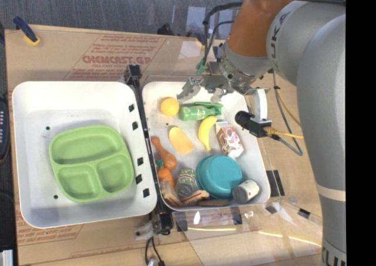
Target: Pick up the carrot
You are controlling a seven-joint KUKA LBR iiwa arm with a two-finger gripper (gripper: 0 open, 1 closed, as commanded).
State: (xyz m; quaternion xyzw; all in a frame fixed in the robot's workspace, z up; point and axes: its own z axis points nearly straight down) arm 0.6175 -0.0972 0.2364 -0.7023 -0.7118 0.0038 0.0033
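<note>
Carrot [163, 153] lying along the left wall of the right bin [256, 159], slim end toward the far side, thick end toward the near side, touching nothing of the hand. Just below it, a small orange round piece [165, 175] and a printed can [187, 181]. Just to its right, a yellow wedge [181, 140]; further right, a banana [205, 131], a printed carton [229, 140] and a teal bowl [218, 175] with a small grey-and-white cup [245, 190] at its near right. Toward the far end of the same bin, a yellow lemon [169, 107] and a green bottle [200, 111] on its side.

Hand [202, 87] hanging over the far end of the right bin, above the green bottle and lemon, well apart from the carrot and up and to the right of it. Fingers spread apart, nothing between them.

Left bin [35, 106] holding a green divided tray [91, 162]. Both bins resting on a cardboard-covered worktop [88, 53].
</note>
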